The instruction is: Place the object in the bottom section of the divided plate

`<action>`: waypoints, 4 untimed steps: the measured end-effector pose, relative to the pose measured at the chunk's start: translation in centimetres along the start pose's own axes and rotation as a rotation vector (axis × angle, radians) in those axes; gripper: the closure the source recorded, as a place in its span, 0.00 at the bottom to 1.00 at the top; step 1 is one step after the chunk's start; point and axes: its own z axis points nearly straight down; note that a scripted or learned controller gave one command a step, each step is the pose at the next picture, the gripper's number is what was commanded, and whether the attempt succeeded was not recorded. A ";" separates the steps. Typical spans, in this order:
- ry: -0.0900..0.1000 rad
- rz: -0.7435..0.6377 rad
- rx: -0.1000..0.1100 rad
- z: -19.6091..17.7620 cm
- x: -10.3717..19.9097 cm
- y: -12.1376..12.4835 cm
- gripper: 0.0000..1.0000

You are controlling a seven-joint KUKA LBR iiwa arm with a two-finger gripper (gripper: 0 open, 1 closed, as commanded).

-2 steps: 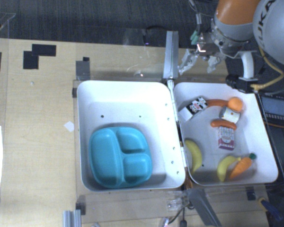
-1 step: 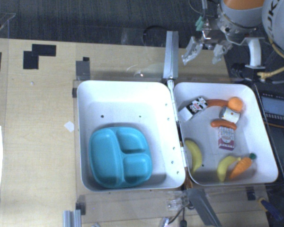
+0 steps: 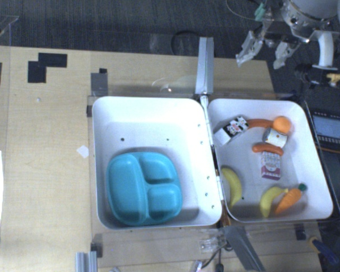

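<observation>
My gripper [image 3: 262, 51] open above right bin [image 3: 323, 180], holding nothing, blue plate [image 3: 143, 188] in left bin [image 3: 102, 152], I see carrot [image 3: 288, 201]

The gripper [image 3: 265, 49] hangs above the far edge of the bench, its two pale fingers [image 3: 246, 49] spread apart with nothing between them. Below it and just nearer the camera lies the right bin [image 3: 323, 180]. Closest to the tool in that bin are a small black-and-white carton [image 3: 234, 127], a long hot dog [image 3: 259, 122] and an orange [image 3: 281, 124]. Farther from it lie a second sausage [image 3: 267, 148], a red-labelled packet [image 3: 271, 165], two bananas [image 3: 233, 185] and a carrot [image 3: 289, 199]. Well off to the tool's left, in the left bin [image 3: 102, 129], sits the blue divided plate [image 3: 143, 188], its sections bare.
</observation>
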 end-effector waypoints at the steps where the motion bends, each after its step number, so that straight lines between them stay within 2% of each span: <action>1: 0.001 -0.088 0.004 14.0 3.8 -0.2 0.00; 2: 0.000 0.052 0.000 6.7 3.6 -0.1 0.00; 3: 0.000 -0.090 -0.001 4.1 4.0 -0.1 0.00; 4: 0.000 -0.138 -0.002 -1.1 -1.2 -1.2 0.00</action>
